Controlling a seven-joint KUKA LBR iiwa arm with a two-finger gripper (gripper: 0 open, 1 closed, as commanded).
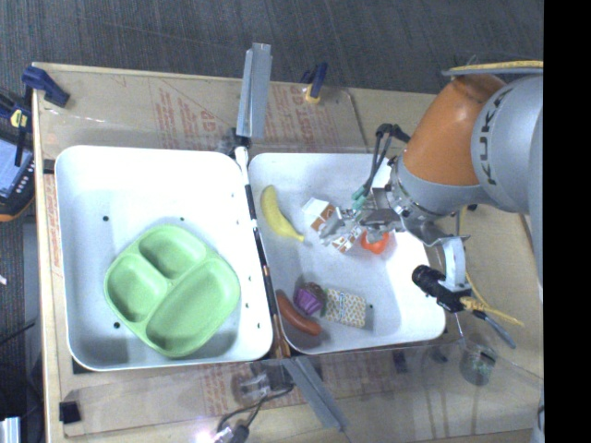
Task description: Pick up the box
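Note:
A small white box with orange print [322, 218] lies in the middle of the right bin [406, 317], tilted, just right of a banana. My gripper [355, 220] is low in that bin, right at the box's right side and touching or nearly touching it. The wrist and grey arm with its orange band [443, 146] reach in from the right and hide the bin's far right part. An orange object [375, 242] sits directly under the gripper's right side.
The right bin also holds a yellow banana [276, 213], a purple item [310, 298], a brown sausage [297, 317] and a patterned flat packet [347, 307] near the front wall. A green divided plate [172, 289] lies in the left bin [83, 192].

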